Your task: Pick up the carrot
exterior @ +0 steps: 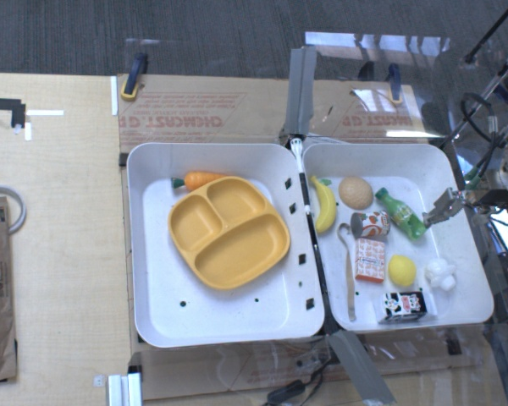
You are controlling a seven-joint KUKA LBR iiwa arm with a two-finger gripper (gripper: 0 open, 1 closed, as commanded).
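The fingers hang at the far right rim of the right bin, and from here I cannot tell whether they are spread or pressed together; nothing shows between them. Just to their left lies a green bottle, its lower end close to the tips. Further left sit a brown round thing, a small can and a banana along the divider between the bins. Below the fingers are a lemon, an orange-red carton, a white crumpled lump near the right wall, a black-and-white carton by the near rim, and a long spoon. That bin is crowded, with little bare floor.

The carrot is well away to the left of the fingers, in the left bin, lying flat near its far wall, its green end pointing left. It touches or nearly touches the far edge of a yellow divided plate. Bare white floor stretches left of the carrot and along the near side of that bin. The counter beyond the left bin is mostly open.
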